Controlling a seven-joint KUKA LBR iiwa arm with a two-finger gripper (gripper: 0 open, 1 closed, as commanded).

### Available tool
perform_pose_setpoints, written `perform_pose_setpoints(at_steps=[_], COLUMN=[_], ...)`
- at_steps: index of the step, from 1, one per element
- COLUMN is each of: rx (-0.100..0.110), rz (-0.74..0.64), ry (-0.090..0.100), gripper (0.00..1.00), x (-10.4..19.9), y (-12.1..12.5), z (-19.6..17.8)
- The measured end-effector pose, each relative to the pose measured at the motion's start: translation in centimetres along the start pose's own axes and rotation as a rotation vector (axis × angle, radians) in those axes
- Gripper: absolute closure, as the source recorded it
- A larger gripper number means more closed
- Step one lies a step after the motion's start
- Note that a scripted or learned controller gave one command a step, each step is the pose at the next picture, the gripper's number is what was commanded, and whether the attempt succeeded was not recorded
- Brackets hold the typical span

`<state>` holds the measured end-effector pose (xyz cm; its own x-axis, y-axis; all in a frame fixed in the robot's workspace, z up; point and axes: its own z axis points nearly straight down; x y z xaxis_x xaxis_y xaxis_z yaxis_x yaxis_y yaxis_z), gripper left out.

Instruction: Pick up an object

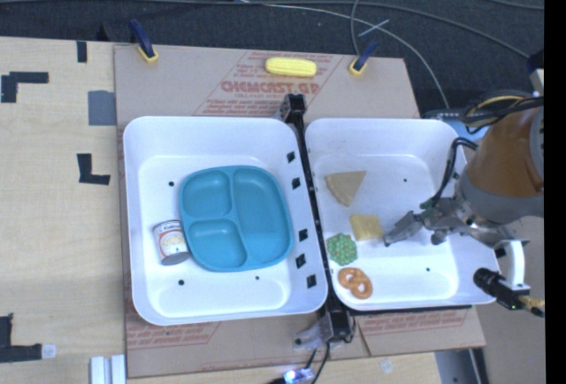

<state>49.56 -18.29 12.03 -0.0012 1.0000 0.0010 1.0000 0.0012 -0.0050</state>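
Over in the right bin [416, 139], your gripper [409, 227] hangs low with its two fingers spread apart and nothing between them. It sits just beside the yellow block [365, 226], which is the closest thing to grab. Near that block you can also see a tan wedge [346, 187], a green broccoli toy [341, 248] and a little pretzel [356, 282] (all of them are small and lie flat). I think the block is your best pick. Line up the fingers so one goes on each side of it. Go down until you almost touch the floor of the bin, then squeeze slowly. Watch out for the broccoli, since it is very close and could get bumped.
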Motion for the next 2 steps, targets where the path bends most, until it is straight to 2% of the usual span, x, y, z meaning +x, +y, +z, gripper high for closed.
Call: perform_pose_setpoints(at_steps=[1, 2], rx=[-0.002, -0.008], rz=[-0.001, 0.0], ry=[0.0, -0.002], gripper=[1.0, 1.0], x=[0.0, -0.3], y=[0.0, 1.0], z=[-1.3, -6.4])
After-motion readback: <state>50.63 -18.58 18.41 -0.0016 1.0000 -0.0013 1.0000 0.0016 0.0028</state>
